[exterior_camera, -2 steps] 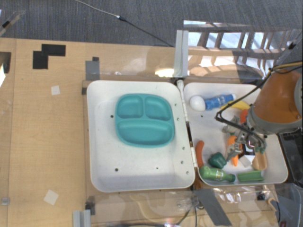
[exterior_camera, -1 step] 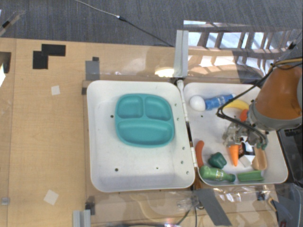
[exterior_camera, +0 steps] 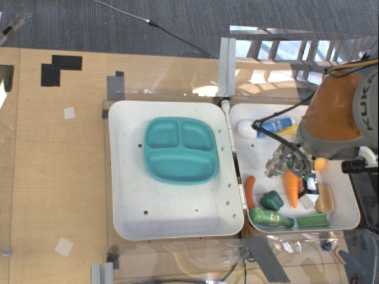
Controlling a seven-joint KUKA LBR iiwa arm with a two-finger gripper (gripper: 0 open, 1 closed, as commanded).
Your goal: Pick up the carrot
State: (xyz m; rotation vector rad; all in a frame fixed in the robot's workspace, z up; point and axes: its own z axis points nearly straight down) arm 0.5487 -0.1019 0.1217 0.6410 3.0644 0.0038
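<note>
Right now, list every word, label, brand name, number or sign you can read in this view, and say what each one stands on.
"KU": dark letters on the grey arm casing beside the orange band, cut off at the picture's edge.
Blue and yellow packet in the right white bin: any print is too small and blurred to read.
Teal divided plate in the left white bin: no text.
Black shapes on the wooden bench: plain marks, no letters.

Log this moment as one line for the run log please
task: pick carrot | carrot: right bin, beside gripper | grip: unclear | teal tray: left bin
</note>
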